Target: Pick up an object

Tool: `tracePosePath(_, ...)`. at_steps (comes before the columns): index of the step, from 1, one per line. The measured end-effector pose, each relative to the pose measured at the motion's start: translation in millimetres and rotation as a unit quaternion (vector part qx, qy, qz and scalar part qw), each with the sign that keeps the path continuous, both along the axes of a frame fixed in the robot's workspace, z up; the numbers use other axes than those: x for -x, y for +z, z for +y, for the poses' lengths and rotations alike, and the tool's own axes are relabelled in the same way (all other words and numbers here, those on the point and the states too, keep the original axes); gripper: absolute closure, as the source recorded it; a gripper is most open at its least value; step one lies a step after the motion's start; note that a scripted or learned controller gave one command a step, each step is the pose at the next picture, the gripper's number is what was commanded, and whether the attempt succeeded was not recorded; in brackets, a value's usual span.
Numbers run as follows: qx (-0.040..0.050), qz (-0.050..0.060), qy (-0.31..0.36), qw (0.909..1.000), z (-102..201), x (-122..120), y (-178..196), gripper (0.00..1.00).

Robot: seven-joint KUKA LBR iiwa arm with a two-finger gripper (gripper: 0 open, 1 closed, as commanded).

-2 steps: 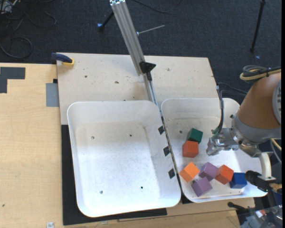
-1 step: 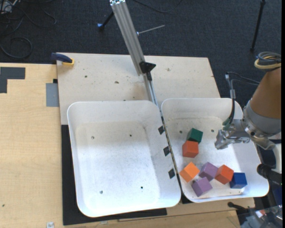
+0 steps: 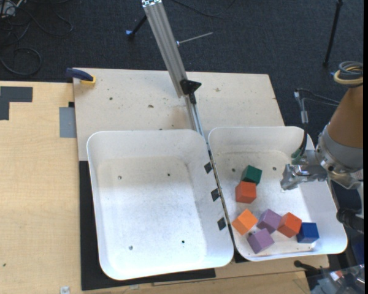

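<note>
**Pincer low over right bin, blocks beside it**

Where the bench is seen from above, a pale speckled board (image 3: 172,100) is laid on it, and two shallow white bins are set side by side on that board. Behind the board, dark carpet with loose cables is seen; a light wooden surface (image 3: 27,182) with grey patches lies far to the left of the pincer.

The pincer (image 3: 289,179) is held low over the right bin (image 3: 264,136), near its right wall, at the end of the arm (image 3: 346,127), whose orange band is seen above the wrist. Whether its fingers are spread or pressed together cannot be told, and nothing is seen between them.

Seven blocks are scattered in the right bin. Just left of the pincer a green block (image 3: 252,174) is found, and a red block (image 3: 246,192) lies just in front of that, near it. Nearer the camera than the pincer, an orange block (image 3: 245,221), two purple blocks (image 3: 270,220) (image 3: 260,241), an orange-red block (image 3: 289,224) and a blue block (image 3: 308,232) are clustered along the front wall, several touching.

The left bin (image 3: 110,146) lies well to the left of the pincer. A slanted aluminium rail (image 3: 168,45) is fixed behind the bins, and a blue-and-yellow clamp (image 3: 81,75) is seen at the board's far left corner.
</note>
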State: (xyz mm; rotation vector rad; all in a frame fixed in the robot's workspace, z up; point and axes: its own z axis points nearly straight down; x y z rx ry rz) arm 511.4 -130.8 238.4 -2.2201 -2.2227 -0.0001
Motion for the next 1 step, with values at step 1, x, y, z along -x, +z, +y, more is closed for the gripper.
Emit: tracePosePath(1,-0.0016,0.001,0.002,1.0000,60.5,-3.1,4.3,1.00)
